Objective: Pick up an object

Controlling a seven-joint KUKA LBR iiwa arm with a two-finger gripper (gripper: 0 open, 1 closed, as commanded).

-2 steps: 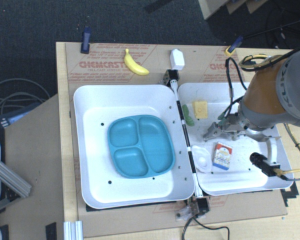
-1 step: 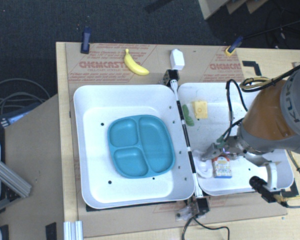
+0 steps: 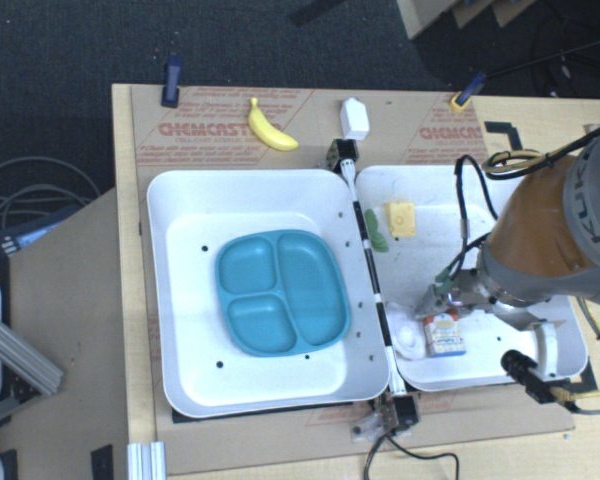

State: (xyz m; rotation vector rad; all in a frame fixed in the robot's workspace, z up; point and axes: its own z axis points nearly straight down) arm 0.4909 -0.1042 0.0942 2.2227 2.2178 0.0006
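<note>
My gripper point(image 3: 445, 303) reaches down into the right bin point(image 3: 430, 183), just above a small red and white carton point(image 3: 444, 335) lying near the bin's front. A clear white lump point(image 3: 408, 340) lies just left of the carton. Further back in the same bin sit a yellow block point(image 3: 403, 219) and a small green piece point(image 3: 377, 235) by the left wall. The arm's wrist hides the fingers from above.
The left bin point(image 3: 180, 208) holds a blue divided plate point(image 3: 280, 290). A yellow banana point(image 3: 269, 130) and a white block point(image 3: 355, 118) lie on the bench behind the bins. A black cable point(image 3: 470, 183) loops over the right bin.
</note>
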